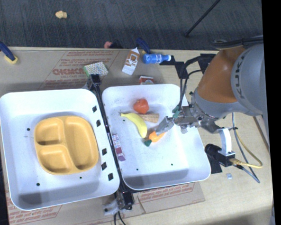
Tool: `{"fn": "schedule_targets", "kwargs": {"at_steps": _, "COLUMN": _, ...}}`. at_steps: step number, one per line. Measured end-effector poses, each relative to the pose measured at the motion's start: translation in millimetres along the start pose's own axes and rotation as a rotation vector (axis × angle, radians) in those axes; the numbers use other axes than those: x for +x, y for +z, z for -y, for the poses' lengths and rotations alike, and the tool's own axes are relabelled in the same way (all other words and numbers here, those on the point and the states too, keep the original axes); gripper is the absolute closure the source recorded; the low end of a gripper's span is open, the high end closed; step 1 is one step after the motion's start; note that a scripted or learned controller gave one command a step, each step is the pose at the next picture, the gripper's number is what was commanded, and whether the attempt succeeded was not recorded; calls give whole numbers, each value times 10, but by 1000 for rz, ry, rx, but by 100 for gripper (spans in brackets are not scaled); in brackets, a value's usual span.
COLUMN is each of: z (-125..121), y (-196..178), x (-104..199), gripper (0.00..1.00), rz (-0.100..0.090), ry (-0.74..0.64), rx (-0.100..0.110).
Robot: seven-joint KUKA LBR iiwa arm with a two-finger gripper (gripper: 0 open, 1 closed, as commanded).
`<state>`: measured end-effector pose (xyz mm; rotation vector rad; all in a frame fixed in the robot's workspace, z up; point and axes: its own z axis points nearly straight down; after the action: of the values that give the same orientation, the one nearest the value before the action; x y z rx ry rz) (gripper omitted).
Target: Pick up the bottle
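The bottle [152,59] is small and blue. It lies on its side on the cardboard behind the right bin [192,151], outside it. My gripper [164,126] is low inside the right bin, near its right-hand side. It sits just above and to the right of an orange carrot [154,137], far in front of the bottle. The arm's grey body and orange band [217,81] hang over the bin's right rim.
The right bin also holds a yellow banana [136,123], a red tomato-like thing [141,106] and a tan cone [152,118]. A yellow divided plate [65,143] lies in the left bin [11,179]. Small cartons [131,61] and a green packet [96,68] lie behind the bins.
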<state>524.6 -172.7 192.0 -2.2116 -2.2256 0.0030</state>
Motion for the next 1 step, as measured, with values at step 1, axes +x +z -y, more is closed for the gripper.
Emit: {"fn": "schedule_targets", "kwargs": {"at_steps": 1, "z": -589, "y": 786, "x": 141, "gripper": 0, "rz": 1, "ry": 454, "rx": -6}}
